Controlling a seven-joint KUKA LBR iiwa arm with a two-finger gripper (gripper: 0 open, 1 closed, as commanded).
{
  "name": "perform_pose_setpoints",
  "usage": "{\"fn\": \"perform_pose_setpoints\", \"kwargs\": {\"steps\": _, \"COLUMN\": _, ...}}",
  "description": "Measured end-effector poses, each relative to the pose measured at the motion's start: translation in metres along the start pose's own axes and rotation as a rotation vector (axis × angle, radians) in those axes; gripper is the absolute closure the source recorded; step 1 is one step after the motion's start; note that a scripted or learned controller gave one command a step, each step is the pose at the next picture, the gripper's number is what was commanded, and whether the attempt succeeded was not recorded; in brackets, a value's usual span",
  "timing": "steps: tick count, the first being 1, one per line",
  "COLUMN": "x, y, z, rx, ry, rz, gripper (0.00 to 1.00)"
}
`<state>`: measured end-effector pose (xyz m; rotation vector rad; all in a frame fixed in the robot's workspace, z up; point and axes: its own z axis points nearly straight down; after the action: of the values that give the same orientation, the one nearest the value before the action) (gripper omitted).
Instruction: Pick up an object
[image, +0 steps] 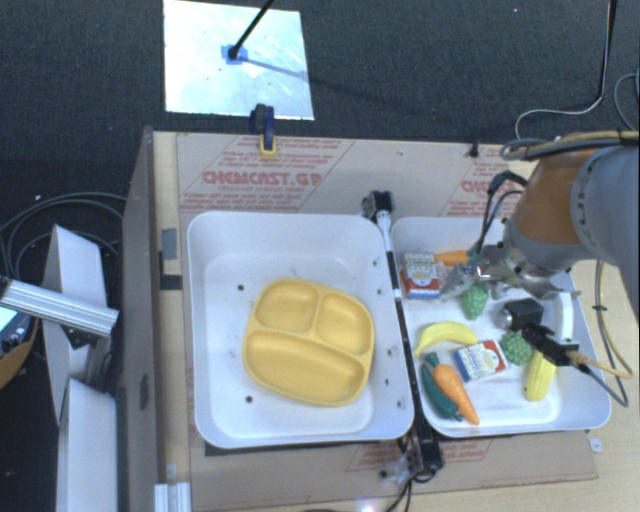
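Observation:
The right bin (590, 405) holds several toy foods. A red and white carton (420, 275) lies at its back left, with a small orange piece (452, 257) behind it. A green broccoli piece (473, 299) sits just under my gripper (478, 280), which hangs low over the back middle of this bin. In front of these are a banana (445, 333), a small juice box (481, 359), a carrot (455, 392), a second green piece (515, 347) and a corn cob (540, 376). The arm's wrist hides the bin's back right part.
The left bin (215, 300) contains a yellow divided plate (310, 340). A black divider rail (398, 300) runs between the two bins. Cardboard (300, 170) lies under and behind both bins. Cables (600, 370) trail from the arm over the right bin's right side.

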<state>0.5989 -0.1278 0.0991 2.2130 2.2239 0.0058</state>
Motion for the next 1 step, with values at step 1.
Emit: {"fn": "perform_pose_setpoints", "kwargs": {"steps": 1, "x": -0.0003, "y": 0.0, "z": -0.0088, "rx": 0.0, "ry": 0.0, "rz": 0.0, "gripper": 1.0}}
